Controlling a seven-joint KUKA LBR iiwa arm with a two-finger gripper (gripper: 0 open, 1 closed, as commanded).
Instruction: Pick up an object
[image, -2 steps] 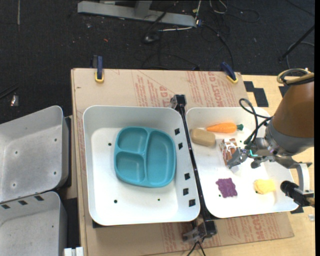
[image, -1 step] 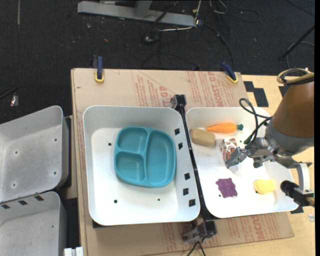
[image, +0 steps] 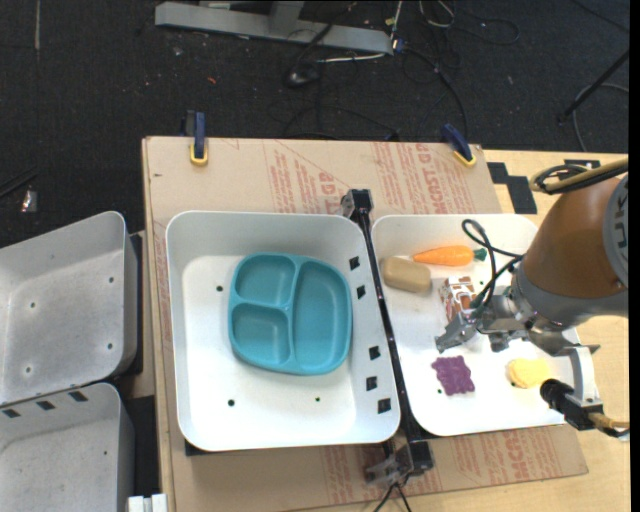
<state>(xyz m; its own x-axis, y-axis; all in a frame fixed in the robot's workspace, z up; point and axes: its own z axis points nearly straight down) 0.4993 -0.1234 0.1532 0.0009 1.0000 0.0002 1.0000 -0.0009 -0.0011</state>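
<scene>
The right bin holds an orange carrot, a tan block, a small red-and-white item, a purple piece and a yellow piece. My gripper hangs low over the middle of this bin, just above the purple piece and below the red-and-white item. Nothing shows between its fingers. The orange-banded wrist fills the bin's right side.
The left bin holds a teal divided plate. A black divider separates the bins. Grey trays lie off the bench to the left. Cables trail across the right bin's far right corner.
</scene>
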